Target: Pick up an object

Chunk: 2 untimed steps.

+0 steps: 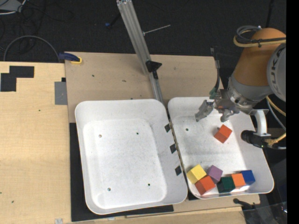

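Here the gripper [214, 114] hangs over the upper part of the right bin [187, 107], its jaws spread apart with nothing between them, a stance that suits lining up on a target before closing. The nearest candidate, an orange-red cube [223, 134], lies alone just below and to the right of the jaws, tilted on the bin floor. Along the bin's near rim the other blocks are crowded together, harder to take singly: yellow [196, 172], purple [215, 172], red [204, 185], green [226, 184], orange [238, 179], blue [248, 176]. The left bin [84, 112] sits beside it on the desk [107, 78].
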Each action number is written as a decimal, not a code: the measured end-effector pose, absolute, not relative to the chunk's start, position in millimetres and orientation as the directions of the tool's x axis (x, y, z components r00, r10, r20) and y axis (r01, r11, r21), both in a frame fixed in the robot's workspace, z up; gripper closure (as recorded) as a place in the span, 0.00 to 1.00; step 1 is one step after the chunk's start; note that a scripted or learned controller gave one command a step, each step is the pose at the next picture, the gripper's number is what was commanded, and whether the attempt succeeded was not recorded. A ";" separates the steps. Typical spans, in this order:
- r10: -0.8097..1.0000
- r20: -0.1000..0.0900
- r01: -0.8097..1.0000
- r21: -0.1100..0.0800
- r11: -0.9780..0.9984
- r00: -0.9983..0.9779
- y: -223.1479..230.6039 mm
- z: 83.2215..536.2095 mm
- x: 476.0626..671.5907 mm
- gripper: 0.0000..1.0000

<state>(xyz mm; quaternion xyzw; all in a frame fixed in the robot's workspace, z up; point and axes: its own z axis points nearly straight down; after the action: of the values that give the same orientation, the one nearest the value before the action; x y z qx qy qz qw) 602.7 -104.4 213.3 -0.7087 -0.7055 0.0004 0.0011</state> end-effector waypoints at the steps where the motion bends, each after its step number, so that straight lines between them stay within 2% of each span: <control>1: 1.000 0.000 1.000 -0.001 0.002 -0.002 -92.3 212.0 608.5 0.00; 2: 1.000 0.001 1.000 -0.002 0.000 0.000 -93.8 221.5 608.2 1.00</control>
<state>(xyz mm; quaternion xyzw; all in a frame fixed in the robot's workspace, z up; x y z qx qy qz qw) 608.2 -93.8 221.5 -0.7070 -0.7072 0.0004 0.0009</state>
